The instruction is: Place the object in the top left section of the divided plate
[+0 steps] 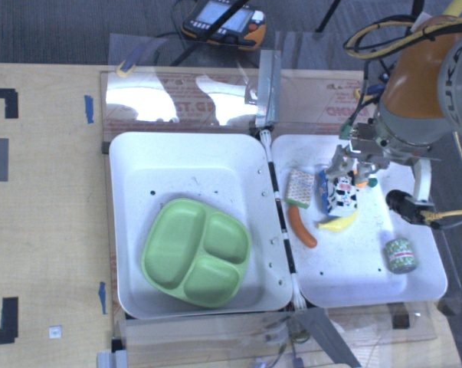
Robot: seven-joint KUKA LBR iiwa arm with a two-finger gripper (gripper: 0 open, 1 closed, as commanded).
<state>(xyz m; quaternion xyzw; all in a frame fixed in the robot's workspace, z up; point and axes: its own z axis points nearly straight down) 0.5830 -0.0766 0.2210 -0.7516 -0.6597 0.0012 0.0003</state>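
A green divided plate (196, 253) with three sections lies in the left bin (139, 159). In the right bin (368, 282) lie a black-and-white cow toy (342, 196), a blue item (322, 190), a yellow banana (339, 222), an orange sausage-shaped piece (302, 228) and a tan ridged block (299, 186). My gripper (352, 169) hangs low over the cow toy, just above or touching its top. The wrist hides what lies between it and the toy.
A green speckled can (400, 254) lies near the right bin's front right corner. A black cable piece (405, 205) hangs to the right of the gripper. The divider wall (280, 221) between the bins runs between plate and objects.
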